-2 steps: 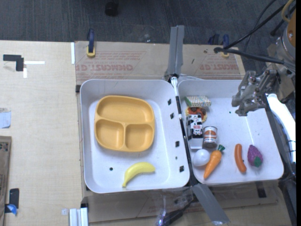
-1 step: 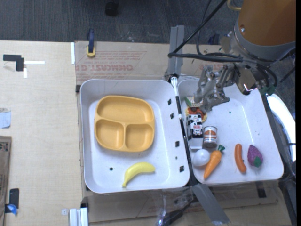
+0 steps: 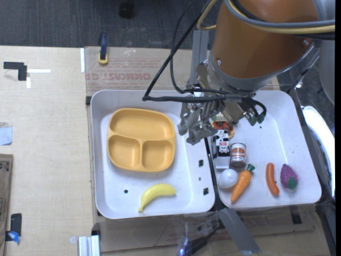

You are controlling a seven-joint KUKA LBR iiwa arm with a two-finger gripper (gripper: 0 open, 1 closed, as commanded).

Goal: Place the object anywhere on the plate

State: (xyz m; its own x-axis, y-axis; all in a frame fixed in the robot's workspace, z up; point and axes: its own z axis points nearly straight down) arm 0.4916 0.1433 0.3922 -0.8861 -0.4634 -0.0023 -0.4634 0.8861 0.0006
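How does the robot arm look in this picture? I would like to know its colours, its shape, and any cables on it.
The arm is a thick rounded cylinder with a broad orange band, and grey casing shows above and below it. Black cables and one yellowish cable loop around it and run down toward the wrist. The gripper is grey metal, small and angular beside the bulky arm.

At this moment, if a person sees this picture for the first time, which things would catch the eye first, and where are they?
The big orange band of the arm fills the upper right, with the gripper hanging over the seam between the two white bins. In the left bin sits a yellow three-compartment plate, with a banana below it. The right bin holds a carrot, a small can, a white ball, a red sausage and a purple fruit.
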